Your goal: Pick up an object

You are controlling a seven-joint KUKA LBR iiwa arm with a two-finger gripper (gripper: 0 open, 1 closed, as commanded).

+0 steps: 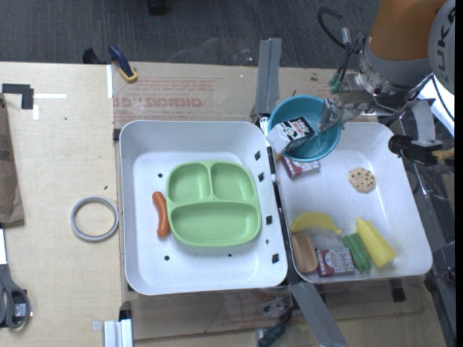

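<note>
Blue bowl [307, 125], tilted and raised over the right bin's [405, 266] far left corner, pinched at its rim by the closed jaws; slippage judged possible, the carton [293, 131] inside liable to spill.

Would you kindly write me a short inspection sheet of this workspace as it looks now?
Surface: two white bins, left bin, right bin.
Job's things: blue bowl tilted at the right bin's far corner, small carton in it.
Clutter: green divided plate, toy sausage, cookie, banana, corn.
Grippers: gripper at the bowl's rim.
Cables: black cable beside the arm.
Surroundings: tape ring, scissors.
</note>
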